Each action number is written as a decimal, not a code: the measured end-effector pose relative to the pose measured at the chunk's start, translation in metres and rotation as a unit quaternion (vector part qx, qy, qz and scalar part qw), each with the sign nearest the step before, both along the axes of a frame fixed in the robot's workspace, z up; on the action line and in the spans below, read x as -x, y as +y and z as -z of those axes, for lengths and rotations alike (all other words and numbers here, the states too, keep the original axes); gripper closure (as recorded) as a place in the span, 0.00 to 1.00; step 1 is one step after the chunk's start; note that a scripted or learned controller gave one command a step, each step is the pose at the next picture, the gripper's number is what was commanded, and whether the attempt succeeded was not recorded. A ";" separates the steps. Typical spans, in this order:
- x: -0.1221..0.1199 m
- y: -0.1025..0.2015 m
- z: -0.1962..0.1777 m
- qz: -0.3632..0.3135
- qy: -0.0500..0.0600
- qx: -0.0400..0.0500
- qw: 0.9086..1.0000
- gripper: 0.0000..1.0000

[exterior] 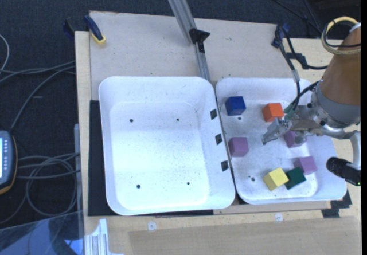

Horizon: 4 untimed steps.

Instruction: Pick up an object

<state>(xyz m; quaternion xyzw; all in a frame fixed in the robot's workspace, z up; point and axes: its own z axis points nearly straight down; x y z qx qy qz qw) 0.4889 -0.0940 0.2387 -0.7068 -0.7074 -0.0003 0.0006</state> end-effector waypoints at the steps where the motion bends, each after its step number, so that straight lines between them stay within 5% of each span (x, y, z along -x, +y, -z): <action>1: 0.000 0.000 0.000 0.000 0.000 0.000 1.000 0.00; 4: 0.004 0.001 0.140 0.001 0.003 -0.001 1.000 0.00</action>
